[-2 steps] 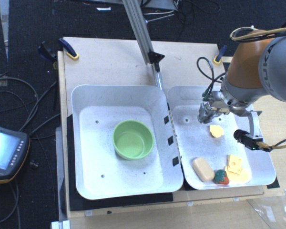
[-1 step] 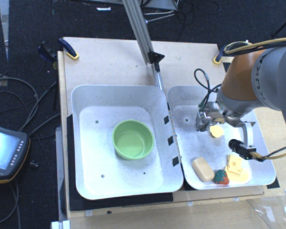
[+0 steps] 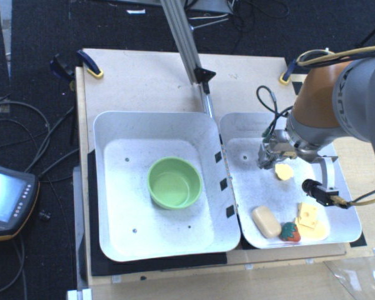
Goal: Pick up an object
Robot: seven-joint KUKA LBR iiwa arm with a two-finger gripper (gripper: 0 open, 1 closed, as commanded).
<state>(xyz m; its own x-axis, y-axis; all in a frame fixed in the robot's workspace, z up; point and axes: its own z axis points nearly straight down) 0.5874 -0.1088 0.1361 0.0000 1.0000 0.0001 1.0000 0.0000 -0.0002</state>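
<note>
Claw (image 3: 270, 158) low in right bin (image 3: 250, 130), far-left part; finger state: cannot tell. Nearest target: small yellow piece (image 3: 284, 172), just right of claw, looks light, rounded, likely slippery; best taken across narrow sides. Near edge: tan loaf-shaped item (image 3: 266, 221), red-green strawberry toy (image 3: 290, 232), yellow cheese-like block (image 3: 310, 220), clustered, crowding each other. Left bin (image 3: 112, 142): green bowl (image 3: 174, 182), well apart.

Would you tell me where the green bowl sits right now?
The green bowl sits near the middle of the left bin, apart from the items in the right bin.
</note>
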